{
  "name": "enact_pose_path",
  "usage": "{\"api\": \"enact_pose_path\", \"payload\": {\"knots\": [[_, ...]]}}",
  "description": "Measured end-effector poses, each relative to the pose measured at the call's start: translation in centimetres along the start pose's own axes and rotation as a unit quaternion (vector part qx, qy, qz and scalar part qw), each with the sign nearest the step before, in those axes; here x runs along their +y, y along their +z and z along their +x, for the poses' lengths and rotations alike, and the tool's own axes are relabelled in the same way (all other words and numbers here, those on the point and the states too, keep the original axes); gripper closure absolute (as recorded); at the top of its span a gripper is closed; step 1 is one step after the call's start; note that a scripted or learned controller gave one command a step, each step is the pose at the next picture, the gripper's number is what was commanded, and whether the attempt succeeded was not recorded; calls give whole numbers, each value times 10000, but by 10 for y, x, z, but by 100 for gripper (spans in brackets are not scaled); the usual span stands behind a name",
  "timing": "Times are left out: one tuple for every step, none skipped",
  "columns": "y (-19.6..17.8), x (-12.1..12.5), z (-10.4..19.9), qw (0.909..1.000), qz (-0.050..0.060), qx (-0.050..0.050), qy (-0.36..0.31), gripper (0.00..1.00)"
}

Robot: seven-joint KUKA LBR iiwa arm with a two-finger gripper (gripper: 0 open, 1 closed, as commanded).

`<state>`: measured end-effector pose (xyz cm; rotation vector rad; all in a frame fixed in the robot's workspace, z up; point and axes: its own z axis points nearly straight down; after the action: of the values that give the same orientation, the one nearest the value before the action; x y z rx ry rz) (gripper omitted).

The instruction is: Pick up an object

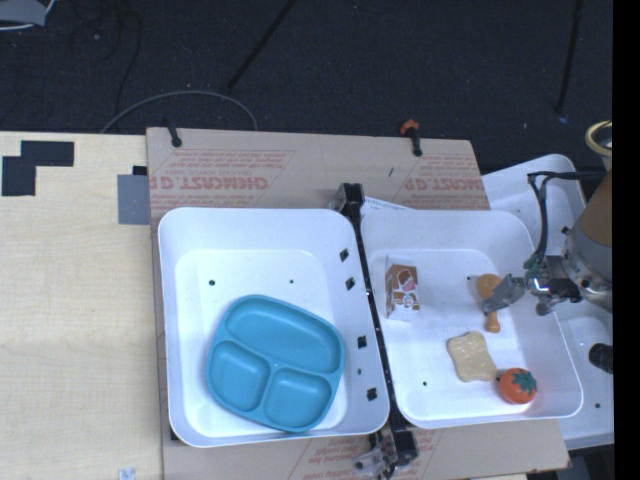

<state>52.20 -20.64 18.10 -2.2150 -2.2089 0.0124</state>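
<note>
Nearest the bottom edge, in the right bin [560,408], a round orange-red toy tomato [516,385] with a green top sits in the front corner. Just behind and left of it lies a pale, flat slice of toy bread [471,356], roughly square with soft corners. In the left bin [180,268] rests a smooth blue plastic plate [275,361] split into three compartments.

Farther back in the right bin, a small orange toy [489,290], lumpy and two-part, lies right at the tip of the gripper [508,293], which reaches in from the right; whether the toy is touched or pinched cannot be told, and the fingers' state cannot be made out. To its left, near the divider, a small white packet [403,289] with a brown and red print lies flat; its writing is too small to read.

Behind both bins, a brown cardboard sheet [300,173] carries red print, seen upside down, not clearly legible.
</note>
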Motion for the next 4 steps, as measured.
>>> {"api": "enact_pose_path", "payload": {"knots": [[-7,3,0,10000,-69,-18,-15,0],[56,7,5,10000,-37,-3,-15,0],[95,7,6,10000,-57,-10,-11,0],[82,8,4,10000,-69,-14,6,100]]}}
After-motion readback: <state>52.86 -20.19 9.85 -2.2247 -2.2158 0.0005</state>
